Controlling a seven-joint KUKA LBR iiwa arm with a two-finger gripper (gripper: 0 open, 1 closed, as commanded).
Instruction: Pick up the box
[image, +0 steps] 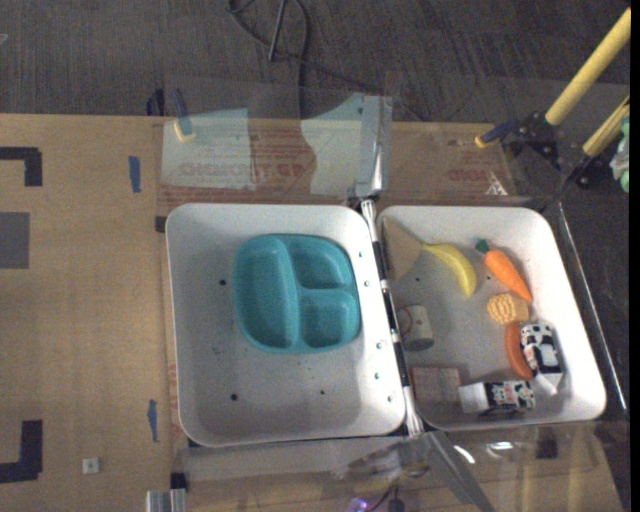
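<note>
The box (435, 381) lay in the right bin (588, 345), a small tan block flat on the floor against the front wall, near the corner closest to the divide between the two bins. Just beside it on its right lay a cow-patterned carton (500, 396) on its side, white cap towards the box, and the two looked to be touching or very nearly so. A second cow-patterned carton (545, 350) rested farther right, leaning over an orange piece (513, 350) whose shape was half hidden. Behind the box, apart from it, sat a small beige object (417, 326) close to the bin's left wall – too blurred to name. Towards the back of that bin lay a banana (455, 265), a carrot (505, 272) with its green top pointing to the rear, and a small ridged orange disc (507, 308). The left bin (175, 300) held a teal divided plate (297, 291), lying flat in its rear half. Both bins stood on a cardboard-covered bench (80, 300) – strips of blue tape (134, 173) marked its surface.
</note>
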